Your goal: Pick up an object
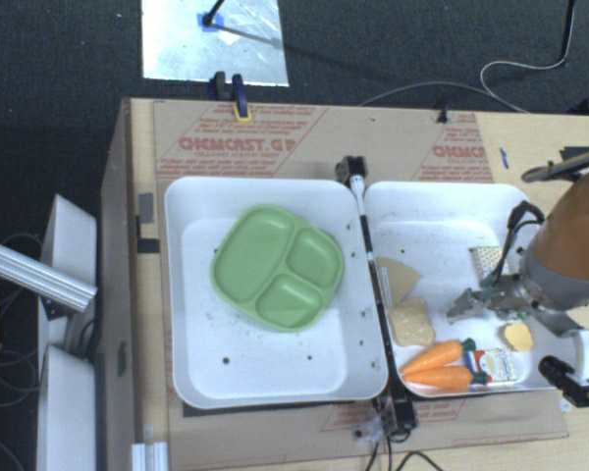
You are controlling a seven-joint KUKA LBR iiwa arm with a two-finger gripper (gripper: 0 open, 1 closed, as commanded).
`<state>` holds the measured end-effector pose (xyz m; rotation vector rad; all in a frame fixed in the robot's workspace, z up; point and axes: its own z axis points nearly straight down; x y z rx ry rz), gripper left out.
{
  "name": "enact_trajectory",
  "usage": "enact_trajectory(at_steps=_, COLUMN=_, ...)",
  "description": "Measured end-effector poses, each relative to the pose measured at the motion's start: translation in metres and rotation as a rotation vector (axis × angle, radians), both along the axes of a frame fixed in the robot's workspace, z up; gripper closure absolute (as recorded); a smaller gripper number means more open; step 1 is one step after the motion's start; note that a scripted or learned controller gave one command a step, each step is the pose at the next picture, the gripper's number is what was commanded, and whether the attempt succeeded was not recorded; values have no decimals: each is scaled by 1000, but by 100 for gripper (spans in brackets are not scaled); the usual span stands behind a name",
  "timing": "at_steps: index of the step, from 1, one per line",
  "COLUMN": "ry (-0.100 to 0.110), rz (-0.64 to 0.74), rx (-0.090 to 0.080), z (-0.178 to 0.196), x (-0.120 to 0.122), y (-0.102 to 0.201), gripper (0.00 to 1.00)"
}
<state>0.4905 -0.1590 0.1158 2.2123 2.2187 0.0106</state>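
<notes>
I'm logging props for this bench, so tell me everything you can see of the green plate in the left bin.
The green plate is a pale green divided tray with rounded corners, plastic by the look of it, with one large compartment and two smaller ones. It lies flat and right side up, turned at an angle, near the middle of the left bin. It rests on the bin's white floor; nothing lies on it or touches it.

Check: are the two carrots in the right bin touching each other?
Touching. The camera view shows the upper carrot lying directly against the lower carrot, no gap.
</notes>
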Motion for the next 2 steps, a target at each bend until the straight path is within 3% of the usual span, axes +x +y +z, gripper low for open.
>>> enact_trajectory(at_steps=1, ry=4, rz=0, rx=1, z=-29, x=-2, y=56, gripper=0)
enact_trajectory(at_steps=2, ry=0, rz=1, rx=0, z=-28, x=99, y=60, gripper=0)
